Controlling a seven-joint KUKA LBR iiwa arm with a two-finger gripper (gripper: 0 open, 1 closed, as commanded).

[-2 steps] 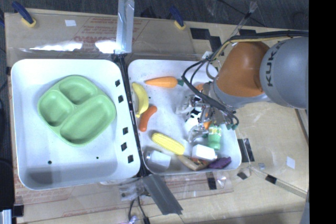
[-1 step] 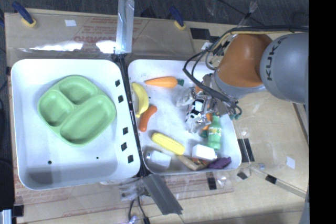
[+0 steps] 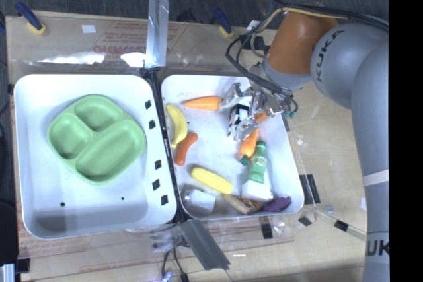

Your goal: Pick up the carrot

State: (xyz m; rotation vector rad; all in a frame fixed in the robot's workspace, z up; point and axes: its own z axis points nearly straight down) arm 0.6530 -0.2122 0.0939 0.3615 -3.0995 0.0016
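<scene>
Hovering over the right bin [image 3: 291,162], the end effector [image 3: 243,117] is sitting near its far wall; can't tell its state from here. One carrot [image 3: 202,103] is lying just left of the end effector, a second carrot [image 3: 249,141] just below it, touching the green bottle [image 3: 257,163]. I'd be going for the left one: clear room around it, approaching along its short axis. The table [image 3: 79,43] is looking cluttered with clamps [image 3: 30,16].

Orange carrot [image 3: 202,103], yellow banana [image 3: 176,123], yellow corn [image 3: 211,179], green divided plate [image 3: 96,137], white bins [image 3: 39,208], grey-and-orange arm [image 3: 344,69].
</scene>
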